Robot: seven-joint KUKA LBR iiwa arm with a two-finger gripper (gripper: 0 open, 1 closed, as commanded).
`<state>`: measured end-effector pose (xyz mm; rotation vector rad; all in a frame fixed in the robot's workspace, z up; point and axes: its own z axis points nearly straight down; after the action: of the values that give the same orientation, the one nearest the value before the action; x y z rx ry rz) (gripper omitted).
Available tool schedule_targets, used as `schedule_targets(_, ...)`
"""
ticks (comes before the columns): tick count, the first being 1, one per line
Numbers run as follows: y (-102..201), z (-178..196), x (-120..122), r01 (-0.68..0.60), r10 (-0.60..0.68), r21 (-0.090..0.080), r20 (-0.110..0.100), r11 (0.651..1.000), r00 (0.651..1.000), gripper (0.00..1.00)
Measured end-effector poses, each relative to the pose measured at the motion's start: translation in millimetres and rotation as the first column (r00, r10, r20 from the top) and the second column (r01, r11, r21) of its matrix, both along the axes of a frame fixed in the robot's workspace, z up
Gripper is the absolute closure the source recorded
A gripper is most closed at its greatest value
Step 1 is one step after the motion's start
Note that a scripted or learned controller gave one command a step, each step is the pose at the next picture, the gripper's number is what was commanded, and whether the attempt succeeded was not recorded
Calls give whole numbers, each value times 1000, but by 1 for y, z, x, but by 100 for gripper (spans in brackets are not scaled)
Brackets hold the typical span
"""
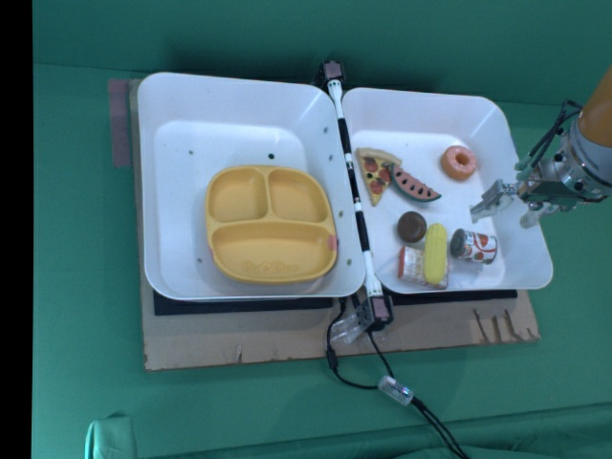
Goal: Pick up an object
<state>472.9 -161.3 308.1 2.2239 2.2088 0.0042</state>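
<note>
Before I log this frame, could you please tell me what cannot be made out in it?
- Arm: cut off by the camera view's right edge past the orange band.
- Gripper: too small and blurred to tell whether it is open or shut.
- Can: label too small to read.
- Packet: partly covered by the corn.
- Left bin: its floor under the yellow plate is hidden.

Divided plate in left bin; toy foods in right bin.
</note>
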Motion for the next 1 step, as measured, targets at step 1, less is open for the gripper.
schedule_targets(1, 17, -120, 67, 0, 0, -4, 12, 1000, 1000, 0)
